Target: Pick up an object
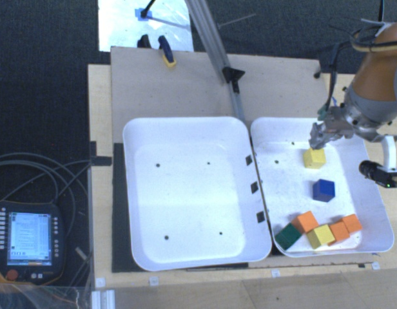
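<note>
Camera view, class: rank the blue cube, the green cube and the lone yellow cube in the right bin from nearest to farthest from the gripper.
1. Lone yellow cube, just below the gripper.
2. Blue cube, mid-bin, further toward the front.
3. Green cube, front left corner of the right bin.

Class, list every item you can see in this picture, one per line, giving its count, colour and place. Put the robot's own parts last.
Bins: 2, white, side by side on the bench; left bin, right bin.
Yellow blocks: 2; one near the right bin's far end, just below the pincer; one in the near cluster.
Blue block: 1, middle of the right bin, alone.
Orange blocks: 3, near cluster;.
Green block: 1, dark green, near-left corner of the right bin.
Control pendant: 1, dark, with lit screen, left of the bench.
Arm: 1, grey with orange band, from the right.
Pincer: 1, over the right bin's far end.
</note>
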`<act>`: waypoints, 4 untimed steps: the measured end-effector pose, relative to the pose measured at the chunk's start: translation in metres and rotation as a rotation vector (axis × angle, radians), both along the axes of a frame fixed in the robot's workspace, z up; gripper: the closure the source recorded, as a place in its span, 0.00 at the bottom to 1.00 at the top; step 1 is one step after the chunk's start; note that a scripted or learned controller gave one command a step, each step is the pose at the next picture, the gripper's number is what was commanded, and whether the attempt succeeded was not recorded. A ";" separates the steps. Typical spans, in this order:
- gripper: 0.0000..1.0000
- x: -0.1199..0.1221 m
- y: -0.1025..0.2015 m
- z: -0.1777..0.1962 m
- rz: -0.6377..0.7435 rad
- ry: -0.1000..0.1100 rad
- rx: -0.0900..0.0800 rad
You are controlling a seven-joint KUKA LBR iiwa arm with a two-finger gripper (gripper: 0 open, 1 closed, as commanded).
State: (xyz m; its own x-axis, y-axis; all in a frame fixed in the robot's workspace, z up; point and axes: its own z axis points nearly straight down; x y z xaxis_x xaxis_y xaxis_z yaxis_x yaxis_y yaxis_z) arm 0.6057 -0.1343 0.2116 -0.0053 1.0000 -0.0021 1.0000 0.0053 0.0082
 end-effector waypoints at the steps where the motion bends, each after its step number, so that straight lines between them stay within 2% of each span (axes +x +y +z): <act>1: 1.00 0.001 0.000 0.013 0.000 0.004 0.001; 2: 1.00 -0.008 0.057 0.012 0.005 0.008 0.004; 4: 1.00 -0.047 0.163 0.002 0.005 0.009 0.005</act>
State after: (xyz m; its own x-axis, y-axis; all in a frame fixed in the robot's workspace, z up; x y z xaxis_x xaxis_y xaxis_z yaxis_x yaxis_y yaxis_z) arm 0.5584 0.0285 0.2141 -0.0104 0.9999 0.0027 0.9999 0.0105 -0.0012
